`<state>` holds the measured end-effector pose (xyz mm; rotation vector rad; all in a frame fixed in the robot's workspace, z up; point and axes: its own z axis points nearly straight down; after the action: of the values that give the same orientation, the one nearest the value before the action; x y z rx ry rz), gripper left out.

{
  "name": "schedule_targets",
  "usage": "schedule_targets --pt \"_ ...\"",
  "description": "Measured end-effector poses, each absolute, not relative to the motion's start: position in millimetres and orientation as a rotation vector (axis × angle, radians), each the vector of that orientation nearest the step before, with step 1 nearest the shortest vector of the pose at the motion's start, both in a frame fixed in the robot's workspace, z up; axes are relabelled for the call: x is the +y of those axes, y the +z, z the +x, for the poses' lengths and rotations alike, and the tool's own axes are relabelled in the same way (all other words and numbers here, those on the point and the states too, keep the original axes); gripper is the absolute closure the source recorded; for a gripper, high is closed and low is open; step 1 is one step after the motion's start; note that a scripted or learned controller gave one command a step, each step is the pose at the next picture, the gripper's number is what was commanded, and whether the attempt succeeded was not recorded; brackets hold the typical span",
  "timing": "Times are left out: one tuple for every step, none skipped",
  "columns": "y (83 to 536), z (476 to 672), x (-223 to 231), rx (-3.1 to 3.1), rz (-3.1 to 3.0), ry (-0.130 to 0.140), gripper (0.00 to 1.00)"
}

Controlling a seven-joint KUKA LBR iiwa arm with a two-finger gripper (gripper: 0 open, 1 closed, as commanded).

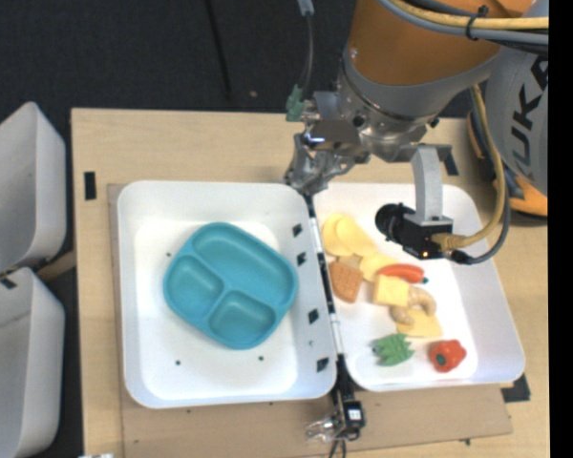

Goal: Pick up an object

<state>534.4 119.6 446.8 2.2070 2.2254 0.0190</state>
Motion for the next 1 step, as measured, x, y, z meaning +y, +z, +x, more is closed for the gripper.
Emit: schedule_targets --pt "351.2 505.3 59.8 2.219 2.232 -0.02 1.0"
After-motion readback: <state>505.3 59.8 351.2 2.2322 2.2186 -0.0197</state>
